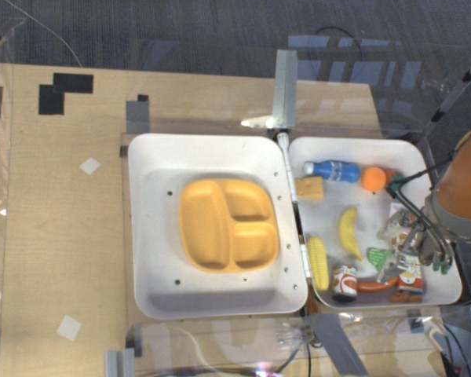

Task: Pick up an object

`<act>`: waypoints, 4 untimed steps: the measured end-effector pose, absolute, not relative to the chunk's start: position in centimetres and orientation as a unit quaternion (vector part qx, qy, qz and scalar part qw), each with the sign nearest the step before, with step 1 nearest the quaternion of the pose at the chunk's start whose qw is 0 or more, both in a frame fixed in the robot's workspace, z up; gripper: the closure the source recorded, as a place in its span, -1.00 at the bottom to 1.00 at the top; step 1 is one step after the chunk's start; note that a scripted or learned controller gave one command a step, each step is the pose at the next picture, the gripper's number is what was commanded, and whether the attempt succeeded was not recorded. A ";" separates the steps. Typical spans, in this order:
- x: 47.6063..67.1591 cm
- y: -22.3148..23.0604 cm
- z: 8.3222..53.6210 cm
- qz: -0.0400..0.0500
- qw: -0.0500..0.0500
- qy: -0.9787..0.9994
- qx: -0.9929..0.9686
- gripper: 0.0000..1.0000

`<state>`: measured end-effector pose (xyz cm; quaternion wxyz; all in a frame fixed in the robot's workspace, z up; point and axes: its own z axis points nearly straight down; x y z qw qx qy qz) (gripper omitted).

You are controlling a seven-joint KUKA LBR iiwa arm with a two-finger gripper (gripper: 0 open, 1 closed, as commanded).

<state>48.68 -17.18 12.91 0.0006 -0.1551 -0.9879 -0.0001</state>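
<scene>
Reaching in from the right, the grey arm with its orange band [461, 181] hangs over the right-hand bin [414, 149], and the tool [408, 246] sits low above that bin's right side amid cables and small clutter. Whether the tool is wide or narrow cannot be told, and no object can be seen between its tips.

Taking the yellow banana [348, 232] near the middle of that bin as the landmark: a blue bottle [334, 170] lies on its side beyond it, toward the far rim, with an orange ball [374, 179] just beside the bottle's right end. A tan block [310, 188] lies to the banana's upper left, close to the wall between the bins. An ear of corn [318, 261] lies left of and nearer than the banana, along that same wall. A small red and white can [345, 282] is nearer than the banana, beside a reddish long item [375, 286] along the near rim. A green piece [378, 254] lies just right of the banana, close to the tool.

Well left of the banana, the left-hand bin [153, 210] holds a yellow divided tray [228, 224]. Both bins rest on the wooden worktop [55, 234].
</scene>
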 end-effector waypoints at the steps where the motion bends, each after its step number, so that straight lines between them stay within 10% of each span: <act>1: 49.0 -17.1 8.9 -0.001 -0.004 -0.947 -0.320 -1.00; 2: 50.0 -18.9 9.0 -0.008 -0.002 -0.894 -0.448 -1.00; 4: 61.9 -14.4 10.6 0.000 0.000 -0.734 -0.679 -1.00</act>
